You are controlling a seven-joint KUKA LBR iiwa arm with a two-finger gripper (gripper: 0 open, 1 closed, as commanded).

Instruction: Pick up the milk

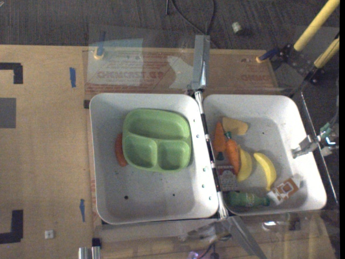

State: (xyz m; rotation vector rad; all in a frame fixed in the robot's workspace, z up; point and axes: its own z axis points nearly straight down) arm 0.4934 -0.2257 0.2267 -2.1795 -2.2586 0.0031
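Observation:
The milk (284,189) is a small white carton with a brown and orange label. It lies on its side in the front right corner of the right bin (280,106), just right of a yellow banana (266,169). My gripper (311,144) shows as a grey metal piece at the right rim of that bin, with the arm behind it cut off by the frame edge. It sits above and to the right of the carton, apart from it, with nothing seen in it.
The right bin also holds two orange carrots (230,151), a pale yellow wedge (235,125), a second banana (245,165), a small red and white box (227,177) and a green bottle (246,199). A green divided plate (157,140) lies in the left bin (145,201).

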